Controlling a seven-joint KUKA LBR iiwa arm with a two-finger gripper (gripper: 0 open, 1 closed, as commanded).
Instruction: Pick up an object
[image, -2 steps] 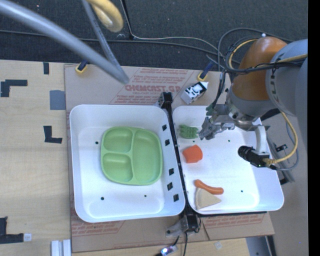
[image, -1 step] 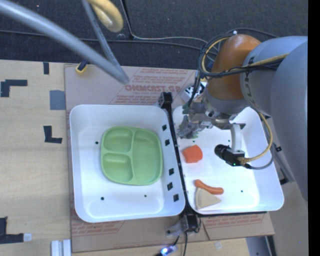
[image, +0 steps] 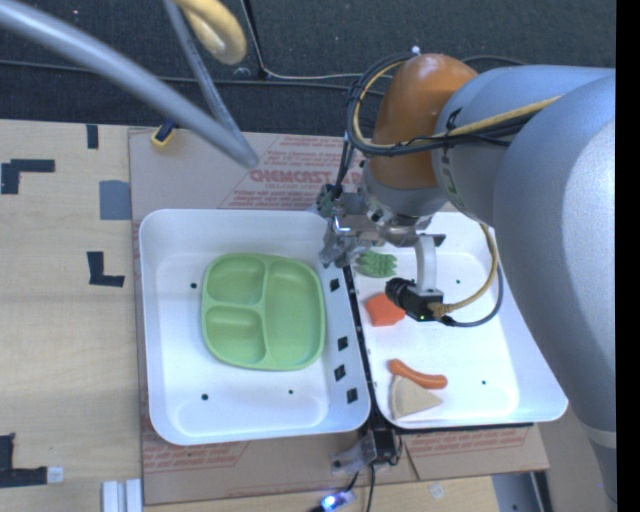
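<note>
My gripper (image: 342, 240) hangs low over the far left corner of the right bin (image: 500, 400), close to the divider between the bins. Just to its right lies a small green leafy toy (image: 378, 265), partly hidden by the wrist. An orange block (image: 383, 309) sits a little nearer, beside a black fitting on the arm. Further toward the front lie an orange-red sausage (image: 418, 375) and a beige wedge (image: 413, 400). Nothing shows held in the gripper.
The left bin (image: 165, 300) holds a light green divided plate (image: 264, 310). The grey arm with its orange band (image: 420, 110) covers the right bin's far right side. A cable loops from the wrist over the right bin. Cardboard lies under both bins.
</note>
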